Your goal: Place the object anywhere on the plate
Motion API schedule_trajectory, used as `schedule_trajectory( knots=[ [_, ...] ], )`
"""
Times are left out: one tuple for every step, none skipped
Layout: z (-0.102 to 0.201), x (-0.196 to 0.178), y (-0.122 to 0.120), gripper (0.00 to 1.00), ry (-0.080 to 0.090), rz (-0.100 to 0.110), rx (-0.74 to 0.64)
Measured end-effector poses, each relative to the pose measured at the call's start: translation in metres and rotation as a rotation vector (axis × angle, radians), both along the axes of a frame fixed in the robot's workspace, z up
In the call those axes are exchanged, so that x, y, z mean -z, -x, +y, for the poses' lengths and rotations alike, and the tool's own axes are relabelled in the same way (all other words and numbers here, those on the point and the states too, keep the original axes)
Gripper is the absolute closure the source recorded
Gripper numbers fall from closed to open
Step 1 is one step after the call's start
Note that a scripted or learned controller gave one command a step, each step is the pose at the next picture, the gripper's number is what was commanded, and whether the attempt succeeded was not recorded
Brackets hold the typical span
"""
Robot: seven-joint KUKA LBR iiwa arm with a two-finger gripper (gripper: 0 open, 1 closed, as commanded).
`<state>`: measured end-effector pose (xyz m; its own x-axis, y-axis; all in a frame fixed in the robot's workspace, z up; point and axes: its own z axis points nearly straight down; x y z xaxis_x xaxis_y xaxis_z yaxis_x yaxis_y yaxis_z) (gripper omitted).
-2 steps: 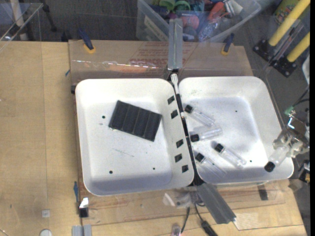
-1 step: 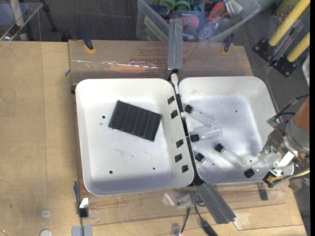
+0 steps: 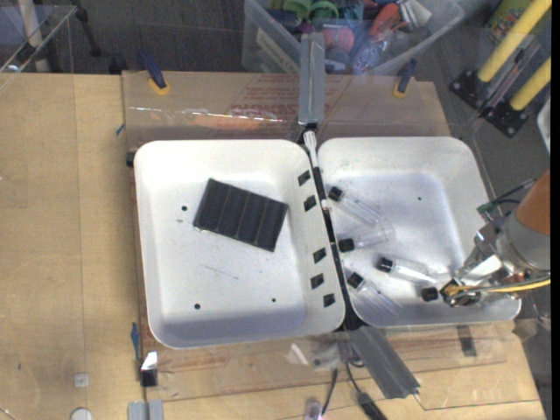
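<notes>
Grey metal bracket (image 3: 385, 367) sits at the near edge of the wooden bench (image 3: 61, 234), below the seam between the 2 bins. Left shallow white bin (image 3: 166, 313) holds the black ridged rectangular plate (image 3: 241, 214), lying flat and slightly skewed in the bin's upper middle, nothing on it. Right shallow white bin (image 3: 437, 160) holds several clear plastic tubes with black caps, all well apart from the plate: 1 clear tube (image 3: 357, 206) near the divider at the upper left, a 2nd clear tube (image 3: 371, 235) just below it, a 3rd clear tube (image 3: 401, 271) lying aslant toward the bin's lower right. A small black cap (image 3: 429, 294) lies just beside the gripper's tip; can't tell if it is touched. 2-finger gripper (image 3: 461, 291) is low in the right bin's near right corner, with the grey arm (image 3: 525, 243) coming in from the right. Jaw state: cannot tell, too small and cluttered. Black clips (image 3: 319, 254) run down the divider. Behind the bins stands a clear plastic tote of coloured toys (image 3: 350, 11).
</notes>
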<state>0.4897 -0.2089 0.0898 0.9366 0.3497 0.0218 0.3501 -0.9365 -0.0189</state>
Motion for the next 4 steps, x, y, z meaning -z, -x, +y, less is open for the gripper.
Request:
schedule_trajectory(
  knots=[
    [-0.0004, -0.0007, -0.0022, 1.0, 0.004, -0.004, 0.106],
    [-0.0009, -0.0009, -0.0024, 1.0, 0.003, -0.006, 0.134],
    [-0.0008, -0.0009, -0.0024, 1.0, 0.004, -0.005, 0.133],
    [-0.0007, -0.0009, -0.0025, 1.0, 0.004, -0.004, 0.133]
  ],
)
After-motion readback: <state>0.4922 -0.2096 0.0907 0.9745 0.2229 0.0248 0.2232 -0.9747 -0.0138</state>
